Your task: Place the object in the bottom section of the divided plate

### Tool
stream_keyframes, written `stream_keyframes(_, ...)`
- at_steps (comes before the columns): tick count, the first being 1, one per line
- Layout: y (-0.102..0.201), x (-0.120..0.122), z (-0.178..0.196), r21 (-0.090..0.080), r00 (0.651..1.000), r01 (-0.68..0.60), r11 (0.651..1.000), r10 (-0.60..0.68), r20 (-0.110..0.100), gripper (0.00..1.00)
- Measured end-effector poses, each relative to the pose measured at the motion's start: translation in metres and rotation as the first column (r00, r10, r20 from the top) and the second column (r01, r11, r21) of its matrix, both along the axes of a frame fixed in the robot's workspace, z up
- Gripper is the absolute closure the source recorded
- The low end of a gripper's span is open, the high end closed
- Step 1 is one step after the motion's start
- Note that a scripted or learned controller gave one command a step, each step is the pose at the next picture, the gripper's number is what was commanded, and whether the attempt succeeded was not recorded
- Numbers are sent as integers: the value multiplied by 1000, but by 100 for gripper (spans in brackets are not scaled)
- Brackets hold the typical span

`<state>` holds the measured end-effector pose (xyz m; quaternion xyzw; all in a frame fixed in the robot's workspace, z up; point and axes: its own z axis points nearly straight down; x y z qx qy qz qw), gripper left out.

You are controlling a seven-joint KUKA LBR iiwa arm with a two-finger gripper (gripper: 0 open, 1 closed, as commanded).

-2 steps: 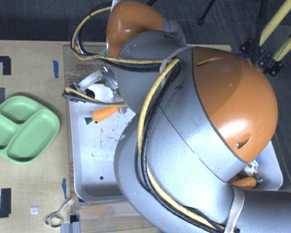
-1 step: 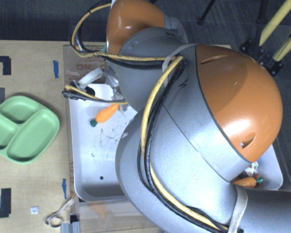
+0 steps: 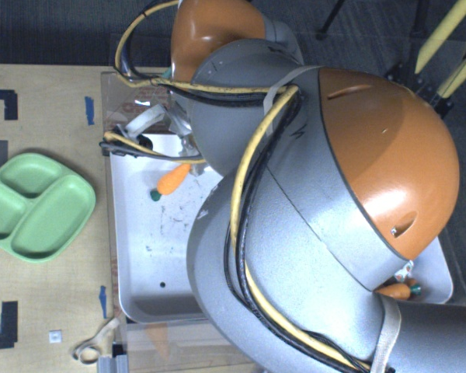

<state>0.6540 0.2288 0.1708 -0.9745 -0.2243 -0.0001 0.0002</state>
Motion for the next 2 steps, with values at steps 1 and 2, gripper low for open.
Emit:
stream_keyframes(1,-6,-23,-83,-2,990,-140,990,140,3,100)
stream_keyframes(2,-2,-24,-72,-1,989,-148,989,148,1,100)
